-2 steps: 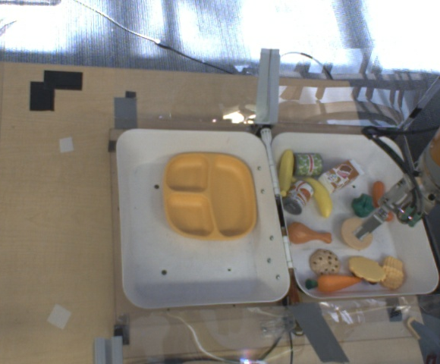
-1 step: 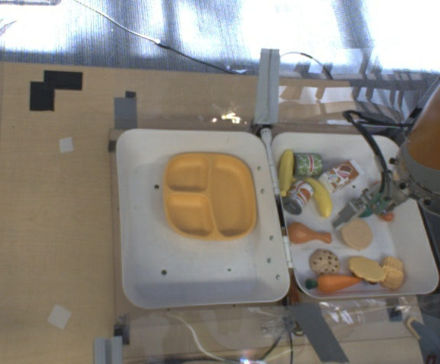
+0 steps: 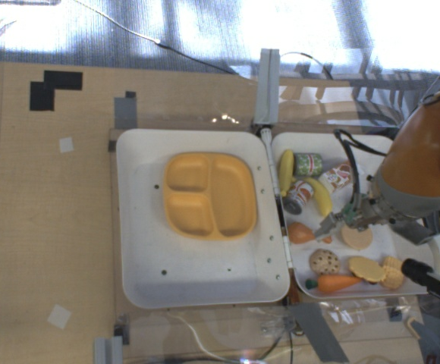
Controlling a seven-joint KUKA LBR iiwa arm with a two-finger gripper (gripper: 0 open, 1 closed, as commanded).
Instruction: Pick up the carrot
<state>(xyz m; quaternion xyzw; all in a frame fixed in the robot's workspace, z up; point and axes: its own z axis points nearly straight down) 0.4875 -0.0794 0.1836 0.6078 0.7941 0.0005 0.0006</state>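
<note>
The end effector [image 3: 334, 224] hangs low in the right bin [image 3: 379, 293], tips pointing left, and whether it is spread or closed I cannot tell from up here. Nothing sits between its tips as far as this view shows. The carrot [image 3: 335, 283] lies flat below it on the bin floor, near the front rim, point aimed right, green stub at the left, untouched. Just left of the end effector sits an orange pear-like piece [image 3: 302, 233]; a round cracker [image 3: 356, 238] lies right beside it, and a speckled cookie [image 3: 324, 261] rests between it and the carrot. Up and left stand two bananas [image 3: 286, 170] and small cans [image 3: 308, 164]. The yellow tray [image 3: 209, 194] sits well to the left in the other bin [image 3: 140, 226]. So the pick looks not yet begun: reaching over, closing, and lifting all remain.
</note>
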